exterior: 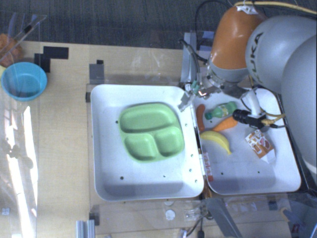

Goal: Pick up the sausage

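Hanging at upper centre, the gripper (189, 97) was too blurred to tell its state. Just right of it, the sausage (200, 117) lay along the right bin's (257, 182) left wall, its lower end behind the banana (218, 141).

The bench (59, 148) is made of pale wood, and it looks smooth and a bit shiny. Bright light makes white streaks (17, 148) down its left side. Behind the bench the floor (114, 9) is dark grey, like carpet. A round blue bowl (24, 81) sits near the left edge of the bench. Small black blocks (52, 54) lie on the wood near the far edge.
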Robot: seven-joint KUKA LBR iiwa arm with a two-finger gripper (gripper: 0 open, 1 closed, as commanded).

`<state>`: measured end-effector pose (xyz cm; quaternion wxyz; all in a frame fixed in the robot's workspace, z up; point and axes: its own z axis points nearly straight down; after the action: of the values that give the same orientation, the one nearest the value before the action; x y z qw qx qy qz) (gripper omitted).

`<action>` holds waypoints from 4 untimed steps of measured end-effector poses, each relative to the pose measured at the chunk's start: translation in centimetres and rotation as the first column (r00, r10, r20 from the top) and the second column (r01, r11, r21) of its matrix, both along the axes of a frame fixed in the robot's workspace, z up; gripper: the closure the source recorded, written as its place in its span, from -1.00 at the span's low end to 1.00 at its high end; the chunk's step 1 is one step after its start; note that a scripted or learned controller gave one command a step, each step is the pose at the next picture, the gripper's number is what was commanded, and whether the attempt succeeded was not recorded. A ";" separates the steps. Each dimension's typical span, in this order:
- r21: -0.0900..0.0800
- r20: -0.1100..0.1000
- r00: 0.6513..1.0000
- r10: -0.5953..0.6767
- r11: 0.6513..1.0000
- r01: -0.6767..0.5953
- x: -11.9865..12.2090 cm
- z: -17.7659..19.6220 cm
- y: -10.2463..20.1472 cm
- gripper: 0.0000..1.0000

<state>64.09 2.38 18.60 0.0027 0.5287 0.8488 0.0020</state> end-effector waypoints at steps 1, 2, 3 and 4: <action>-0.001 0.000 0.971 0.240 0.971 -0.240 -4.7 0.0 -1.1 -1.00; -0.001 0.007 0.971 0.239 0.971 -0.239 -4.5 1.2 -1.0 1.00; -0.004 0.003 0.922 0.387 0.922 -0.387 2.7 0.6 -3.4 1.00; -0.004 0.003 0.922 0.387 0.922 -0.387 2.7 0.6 -3.4 -1.00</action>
<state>66.75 -1.00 19.16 0.0046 0.3510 0.9364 0.0020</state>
